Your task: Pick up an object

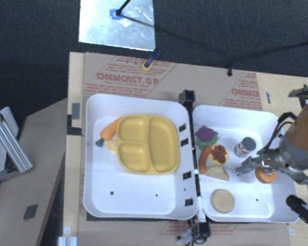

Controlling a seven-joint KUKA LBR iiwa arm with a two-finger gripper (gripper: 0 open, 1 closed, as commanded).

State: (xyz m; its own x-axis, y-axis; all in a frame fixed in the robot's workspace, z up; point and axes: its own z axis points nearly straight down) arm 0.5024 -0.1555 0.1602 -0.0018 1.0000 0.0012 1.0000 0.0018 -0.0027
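We see the gripper (245, 167) low in the right bin (269, 122), though we cannot tell how far it is open or whether it grips anything. An orange round object (266, 176) lies just beside it, toward the arm. A small can (244, 146) stands just beyond its tip; its label is too small to read. Farther out from the tip lie a pizza slice (217, 160), a purple toy (206, 134) and a tan disc (222, 200). Well beyond, the left bin (132, 202) holds a yellow divided tray (144, 144) and a carrot (110, 128). The cardboard (126, 78) beneath reads "CHEMCAST GP".
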